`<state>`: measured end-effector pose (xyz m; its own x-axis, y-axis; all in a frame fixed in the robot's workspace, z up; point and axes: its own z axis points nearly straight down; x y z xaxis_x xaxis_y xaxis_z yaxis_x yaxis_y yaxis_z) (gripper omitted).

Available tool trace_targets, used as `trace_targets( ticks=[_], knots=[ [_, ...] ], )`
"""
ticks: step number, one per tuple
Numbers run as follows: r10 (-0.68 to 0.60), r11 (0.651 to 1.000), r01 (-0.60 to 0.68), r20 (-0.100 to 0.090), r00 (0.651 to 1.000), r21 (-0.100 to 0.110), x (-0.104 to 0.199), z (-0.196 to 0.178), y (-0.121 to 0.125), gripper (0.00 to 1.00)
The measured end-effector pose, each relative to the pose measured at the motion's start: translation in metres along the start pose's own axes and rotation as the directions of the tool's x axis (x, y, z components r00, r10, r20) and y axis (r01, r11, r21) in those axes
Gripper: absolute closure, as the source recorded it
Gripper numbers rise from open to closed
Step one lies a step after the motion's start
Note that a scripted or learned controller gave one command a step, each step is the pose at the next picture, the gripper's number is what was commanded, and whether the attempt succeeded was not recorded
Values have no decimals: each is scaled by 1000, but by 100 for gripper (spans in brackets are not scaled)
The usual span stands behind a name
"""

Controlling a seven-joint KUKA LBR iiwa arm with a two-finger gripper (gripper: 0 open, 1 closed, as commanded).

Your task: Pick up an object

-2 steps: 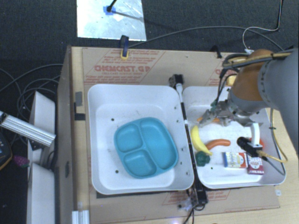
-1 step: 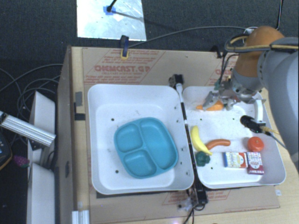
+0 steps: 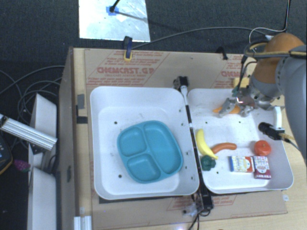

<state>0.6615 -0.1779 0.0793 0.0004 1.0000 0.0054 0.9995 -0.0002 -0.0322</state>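
Arm: grey, orange band (image 3: 284,43) above the wrist, reaching in from 3 o'clock over the right bin (image 3: 288,176).
Pincer (image 3: 238,108): low over the 12 o'clock part of the right bin, pointing toward 9 o'clock; how far it is open I cannot tell, since the tips blur into what lies under them.
Orange piece (image 3: 223,109): small, carrot-like, on the bin floor at the pincer's tip, on its 9 o'clock side; whether the pincer has hold of it cannot be told.
Banana (image 3: 204,145): yellow, at the right bin's 9 o'clock edge, just beside the divider between the bins.
Green item (image 3: 208,163): dark, touching the banana's lower end at 6 o'clock of it.
Sausage (image 3: 224,147): orange-red, just at 3 o'clock of the banana.
Tomato (image 3: 262,148): red, round, at 3 o'clock of the sausage.
Cartons: a small white one (image 3: 241,164) and a red one (image 3: 261,167), side by side near the bin's 6 o'clock wall.
Left bin (image 3: 103,104): holds a blue divided plate (image 3: 149,150), three compartments, centre of the bin.
Desk (image 3: 124,67): cardboard-covered, carrying both bins.
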Motion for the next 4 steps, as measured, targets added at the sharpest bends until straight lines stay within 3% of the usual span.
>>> trace_targets(
  ticks=[1, 2, 3, 4],
  knots=[
    [1, 1000, -1, 4, 1000, -7, 13, 0, 1, 0],
    [-1, 999, 2, 5, 1000, -33, 34, -3, -68, 0],
    [-2, 1000, 2, 1, 1000, -6, 2, -2, 2, 0],
    [-2, 1000, 2, 5, 1000, -17, 18, -20, 3, 0]
  ],
)
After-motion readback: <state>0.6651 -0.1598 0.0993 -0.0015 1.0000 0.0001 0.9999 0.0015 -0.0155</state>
